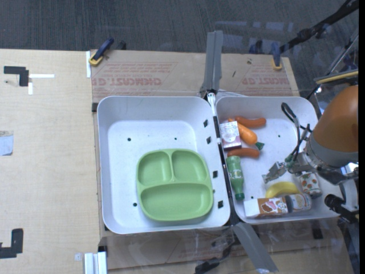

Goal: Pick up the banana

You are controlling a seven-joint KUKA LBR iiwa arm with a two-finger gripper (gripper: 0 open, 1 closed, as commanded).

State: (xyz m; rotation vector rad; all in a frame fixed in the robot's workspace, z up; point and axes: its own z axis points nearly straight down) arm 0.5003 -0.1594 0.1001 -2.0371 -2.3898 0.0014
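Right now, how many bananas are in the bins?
1. The banana lies near the front of the right bin, just beneath the gripper, behind the bottle. Another could be hidden under the arm.

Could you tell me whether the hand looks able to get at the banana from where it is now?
Probably yes: the hand hovers just above the banana, whose top is uncovered, though a bottle crowds its lower side.

This is a robotics lab or test cell. A plywood table (45,153) carries two shallow white bins (114,119) butted side by side over printed cardboard (154,76), with clamps (101,50) at the board's edge, black tape markers (17,74) on the wood, cables at the right, and grey carpet (142,10) beyond.
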